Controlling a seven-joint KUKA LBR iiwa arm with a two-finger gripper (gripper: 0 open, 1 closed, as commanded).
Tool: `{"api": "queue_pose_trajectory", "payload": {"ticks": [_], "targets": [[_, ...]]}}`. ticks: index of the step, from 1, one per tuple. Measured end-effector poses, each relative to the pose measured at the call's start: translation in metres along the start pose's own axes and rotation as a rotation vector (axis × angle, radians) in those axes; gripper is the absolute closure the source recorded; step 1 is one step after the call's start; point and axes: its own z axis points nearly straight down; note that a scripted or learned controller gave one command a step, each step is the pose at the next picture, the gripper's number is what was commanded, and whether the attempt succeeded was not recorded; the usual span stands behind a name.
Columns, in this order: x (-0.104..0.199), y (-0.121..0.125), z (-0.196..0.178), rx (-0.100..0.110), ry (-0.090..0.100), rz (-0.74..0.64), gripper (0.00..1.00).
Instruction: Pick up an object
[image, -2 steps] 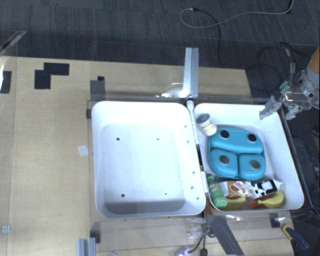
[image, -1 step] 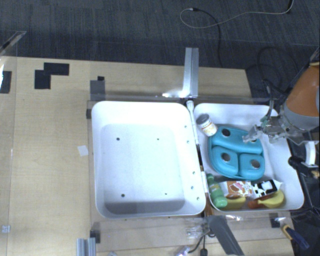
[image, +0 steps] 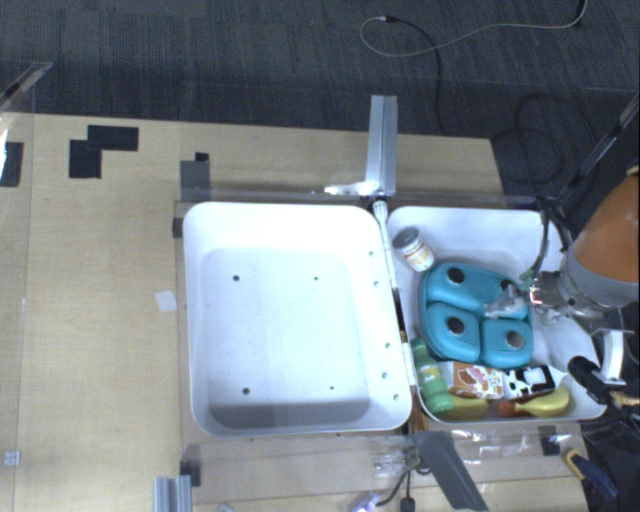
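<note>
Right bin (image: 470, 217) holds the candidate objects: a teal moulded tray (image: 470, 312) at centre, a small jar (image: 411, 250) toward the far left corner, a green bottle (image: 431, 378), a printed pouch (image: 487, 381) and a banana (image: 548, 404) along the near wall. The gripper (image: 522, 293) hovers at the tray's right edge; whether it is released or clenched cannot be told. The tray looks rigid, light and smooth, probably slippery; its rim seems the best hold. Left bin (image: 280, 225) lies beside.
</note>
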Motion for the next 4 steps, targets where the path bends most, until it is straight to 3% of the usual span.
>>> {"api": "queue_pose_trajectory", "payload": {"ticks": [1,2,3,4], "targets": [[0.001,0.006,-0.014,-0.014,-0.002,-0.003,1.0],[0.043,0.058,-0.083,0.044,0.004,0.099,1.0],[0.033,0.138,-0.118,0.043,0.001,0.206,1.0],[0.014,0.128,-0.088,0.047,-0.01,0.694,1.0]]}}
